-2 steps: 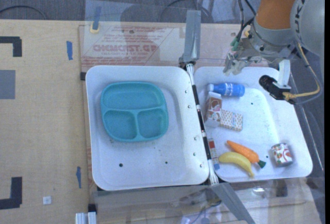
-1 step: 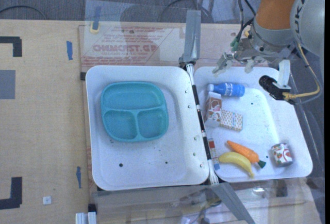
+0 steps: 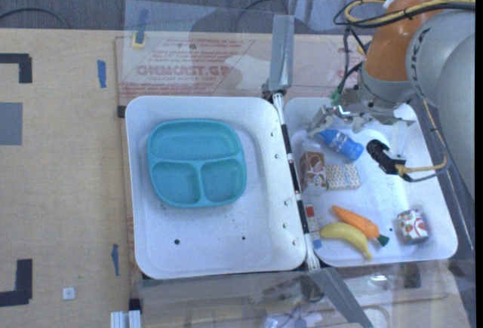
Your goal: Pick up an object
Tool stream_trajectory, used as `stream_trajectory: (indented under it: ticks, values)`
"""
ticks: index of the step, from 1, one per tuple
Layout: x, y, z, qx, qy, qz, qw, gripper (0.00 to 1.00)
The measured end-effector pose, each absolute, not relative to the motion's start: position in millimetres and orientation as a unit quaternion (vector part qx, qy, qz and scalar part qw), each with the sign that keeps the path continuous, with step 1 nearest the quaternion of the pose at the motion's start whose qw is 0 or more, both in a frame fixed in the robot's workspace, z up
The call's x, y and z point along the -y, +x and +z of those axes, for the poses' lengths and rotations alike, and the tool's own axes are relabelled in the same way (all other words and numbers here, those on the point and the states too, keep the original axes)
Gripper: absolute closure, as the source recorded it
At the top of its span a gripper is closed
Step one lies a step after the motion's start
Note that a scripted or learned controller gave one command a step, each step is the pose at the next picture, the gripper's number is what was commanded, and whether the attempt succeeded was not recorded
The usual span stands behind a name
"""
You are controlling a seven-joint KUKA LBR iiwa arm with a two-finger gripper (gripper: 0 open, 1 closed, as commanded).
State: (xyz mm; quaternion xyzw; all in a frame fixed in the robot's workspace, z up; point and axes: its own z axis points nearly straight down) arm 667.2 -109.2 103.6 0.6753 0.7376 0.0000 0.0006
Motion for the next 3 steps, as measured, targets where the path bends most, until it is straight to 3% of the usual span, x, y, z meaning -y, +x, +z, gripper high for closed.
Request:
stream_trajectory:
  ticks: [1,2,3]
  values:
    - [121,634.4,86,-0.752,0.659,0.001,0.002,0.0]
    - [125,636.2,99,-0.751,0.661,0.0018,0.005,1.0]
    - [72,661.5,186,-0.738,0.675,0.0004,0.001,1.0]
